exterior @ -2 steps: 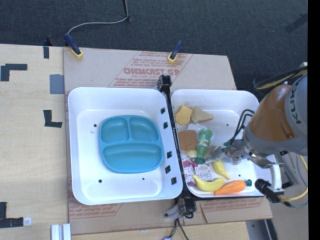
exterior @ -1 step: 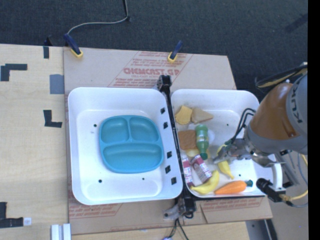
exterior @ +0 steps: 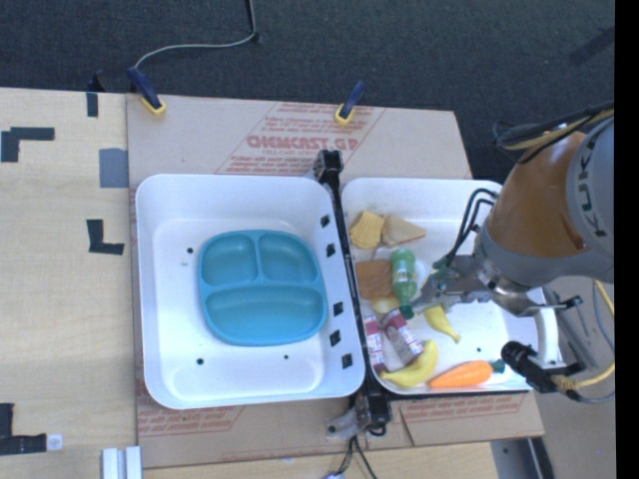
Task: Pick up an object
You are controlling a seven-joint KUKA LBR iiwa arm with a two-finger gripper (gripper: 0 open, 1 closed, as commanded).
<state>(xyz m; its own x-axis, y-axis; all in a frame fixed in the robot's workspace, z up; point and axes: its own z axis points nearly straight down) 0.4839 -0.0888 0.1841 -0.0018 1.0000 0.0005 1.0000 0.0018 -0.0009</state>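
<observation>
Bananas (exterior: 414, 367) — two; carrot (exterior: 461, 373) — one; plate (exterior: 264, 285) — one.

Two white bins (exterior: 160, 297) sit side by side. One blue divided plate (exterior: 263, 286). Two bananas (exterior: 414, 367), one carrot (exterior: 461, 374), one green bottle (exterior: 402, 273), two yellow clamps (exterior: 148, 95).

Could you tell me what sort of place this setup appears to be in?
Probably a robotics lab bench for pick-up trials: two white bins clamped on cardboard, toy food such as a carrot, and a blue divided plate.
</observation>
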